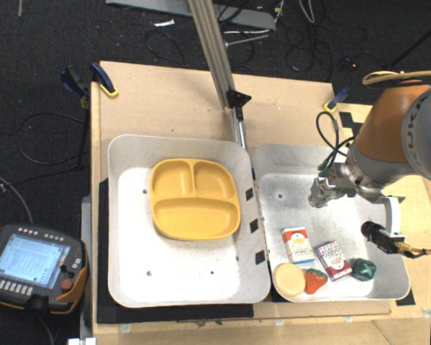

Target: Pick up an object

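Hovering over the upper middle of the right bin (273, 171), the claw (321, 195) is at the approach step: nothing is picked yet, and you cannot tell from this slanted view whether it is spread or closed, since the wrist hides that end of it.

Every candidate lies below it in the picture, crowded into the bin's lower corner. You have a red and white carton (297, 246), a second small box (333, 258) with a patterned face just beside it, a pale round disc (290, 279) at the rim, a red strawberry-like piece (316, 281) touching the disc, and a dark green lump (364, 270) off to the right.

My judgement is that the next move calls for carrying the claw toward that cluster, lining it across one item's narrow side, then descending. The carton looks like the nearest and squarest target, with bare floor above it.

Watch the crowding: the disc, the red piece and the patterned box sit so close that a descending claw may nudge a neighbour or land on two things at once. The bin's wall hems in the disc and the green lump. A black fitting (379, 236) on a white bracket hangs from the arm over the right side.

The left bin (124, 271) holds a yellow divided tray (195, 199), well apart. A teach pendant (30, 267) lies off the counter (161, 100).
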Controlling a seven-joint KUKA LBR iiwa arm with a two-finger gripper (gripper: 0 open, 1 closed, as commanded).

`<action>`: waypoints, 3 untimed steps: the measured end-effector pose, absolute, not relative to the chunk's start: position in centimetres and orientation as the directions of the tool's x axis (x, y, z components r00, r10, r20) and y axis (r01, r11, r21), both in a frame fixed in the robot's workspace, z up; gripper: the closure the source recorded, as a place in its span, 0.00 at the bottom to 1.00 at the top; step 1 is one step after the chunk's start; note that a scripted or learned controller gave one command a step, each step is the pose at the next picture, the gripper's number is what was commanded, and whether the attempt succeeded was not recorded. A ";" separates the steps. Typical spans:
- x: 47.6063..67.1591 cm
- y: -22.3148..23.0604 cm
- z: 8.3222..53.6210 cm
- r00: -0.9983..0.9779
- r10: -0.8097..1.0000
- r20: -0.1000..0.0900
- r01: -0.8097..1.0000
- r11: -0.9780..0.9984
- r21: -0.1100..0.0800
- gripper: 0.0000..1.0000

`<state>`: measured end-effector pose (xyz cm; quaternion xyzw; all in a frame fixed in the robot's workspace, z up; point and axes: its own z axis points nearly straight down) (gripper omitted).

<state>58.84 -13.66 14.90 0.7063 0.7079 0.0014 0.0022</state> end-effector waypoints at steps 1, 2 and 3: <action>58.3 -14.4 20.6 0.000 1.000 -0.002 1.000 0.000 0.006 1.00; 58.4 -14.4 22.0 -0.002 1.000 -0.001 1.000 0.002 0.003 1.00; 57.6 -9.2 21.2 -0.007 1.000 0.002 1.000 0.007 -0.002 1.00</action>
